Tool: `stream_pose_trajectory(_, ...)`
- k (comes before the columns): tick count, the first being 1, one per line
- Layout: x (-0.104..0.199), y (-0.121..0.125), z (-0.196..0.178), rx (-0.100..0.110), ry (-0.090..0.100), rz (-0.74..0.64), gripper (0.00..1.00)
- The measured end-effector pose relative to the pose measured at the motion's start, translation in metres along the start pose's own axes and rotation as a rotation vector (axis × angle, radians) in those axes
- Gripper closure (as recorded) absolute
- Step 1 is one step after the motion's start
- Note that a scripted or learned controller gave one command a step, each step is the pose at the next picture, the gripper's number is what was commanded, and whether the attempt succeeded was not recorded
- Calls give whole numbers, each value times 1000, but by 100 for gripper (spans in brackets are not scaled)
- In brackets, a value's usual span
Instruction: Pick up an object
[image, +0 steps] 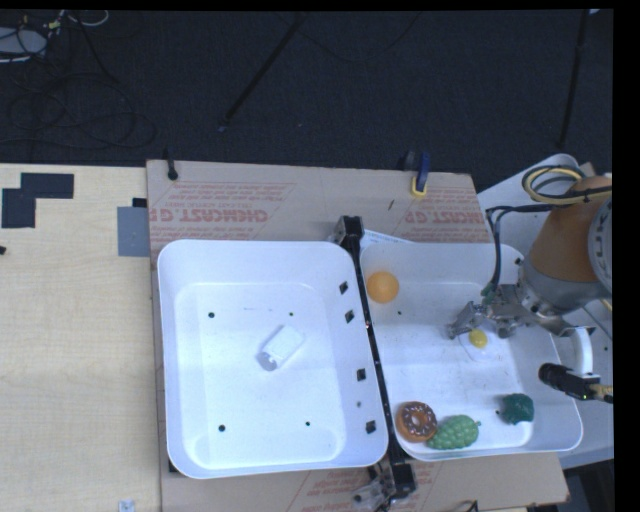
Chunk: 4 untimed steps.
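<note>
In the right bin (545, 440), my gripper (480, 322) is low over the floor, in the middle right part. A small yellow object (478, 339) lies right at its tip, partly covered by it; whether it is held is unclear. An orange ball (382, 287) rests near the bin's back left corner. Along the front wall sit a sprinkled donut (415, 420), a bumpy light-green piece (454, 432) and a dark green object (517, 407). In the left bin (200, 265) lies a white block (281, 346).
The arm (565, 250) comes in over the right bin's right rim. A black divider strip (362, 340) runs between the bins. Cardboard (250, 205) lies under both, with a blue clamp (420, 175) at its back edge.
</note>
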<state>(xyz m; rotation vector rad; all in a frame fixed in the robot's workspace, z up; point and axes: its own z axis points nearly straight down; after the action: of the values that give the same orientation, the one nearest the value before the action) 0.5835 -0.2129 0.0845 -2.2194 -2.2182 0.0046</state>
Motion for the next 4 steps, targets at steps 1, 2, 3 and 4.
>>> stream_pose_trajectory(1, -1, 2, -17, -6, 0, 3, 100)
stream_pose_trajectory(2, -1, 31, -44, -7, -1, -2, 100)
stream_pose_trajectory(3, -1, 62, -42, -6, -1, -2, 100)
stream_pose_trajectory(4, 0, 60, -42, -3, -1, -2, 0)
